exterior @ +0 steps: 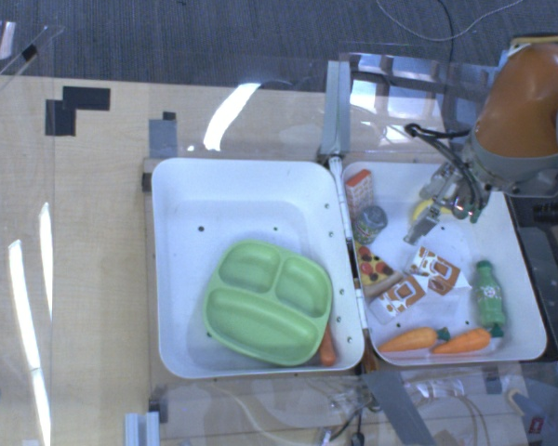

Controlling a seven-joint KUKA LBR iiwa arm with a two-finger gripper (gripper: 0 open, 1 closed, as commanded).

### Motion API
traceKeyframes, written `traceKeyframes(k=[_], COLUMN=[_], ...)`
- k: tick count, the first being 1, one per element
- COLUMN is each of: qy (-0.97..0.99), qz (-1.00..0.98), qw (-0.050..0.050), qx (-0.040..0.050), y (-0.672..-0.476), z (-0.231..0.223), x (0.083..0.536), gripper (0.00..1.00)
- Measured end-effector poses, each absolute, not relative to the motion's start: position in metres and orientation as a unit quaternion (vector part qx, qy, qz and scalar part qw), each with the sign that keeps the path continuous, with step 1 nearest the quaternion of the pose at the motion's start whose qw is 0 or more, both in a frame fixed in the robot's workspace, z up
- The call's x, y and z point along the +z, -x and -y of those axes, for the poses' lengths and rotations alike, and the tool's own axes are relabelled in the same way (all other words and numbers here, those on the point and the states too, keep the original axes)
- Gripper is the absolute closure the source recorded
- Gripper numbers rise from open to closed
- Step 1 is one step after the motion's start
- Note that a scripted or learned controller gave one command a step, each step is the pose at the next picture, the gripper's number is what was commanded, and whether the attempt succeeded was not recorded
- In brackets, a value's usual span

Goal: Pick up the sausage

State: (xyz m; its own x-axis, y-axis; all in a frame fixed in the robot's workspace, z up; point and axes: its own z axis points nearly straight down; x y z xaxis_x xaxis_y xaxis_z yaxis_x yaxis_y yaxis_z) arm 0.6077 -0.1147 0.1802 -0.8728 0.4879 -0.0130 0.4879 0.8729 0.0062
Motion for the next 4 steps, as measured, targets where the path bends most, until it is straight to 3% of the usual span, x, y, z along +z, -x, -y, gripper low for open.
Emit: traceKeyframes(k=[1,2,3,4], qy=[-0.281,-0.281,-0.281,-0.333], qz=[-0.96,-0.96,-0.96,-0.943], qw=[0.005,0.01,0.01,-0.004], qx=[0.0015,0.0034,0.0033,0.0002], y=[-0.594,-0.597,-0.597,-0.66], z=[0.123,0.122,0.122,0.173], x=[0.097,0.11,0.11,0.088], gripper=[0.0,1.0,0.0,0.0])
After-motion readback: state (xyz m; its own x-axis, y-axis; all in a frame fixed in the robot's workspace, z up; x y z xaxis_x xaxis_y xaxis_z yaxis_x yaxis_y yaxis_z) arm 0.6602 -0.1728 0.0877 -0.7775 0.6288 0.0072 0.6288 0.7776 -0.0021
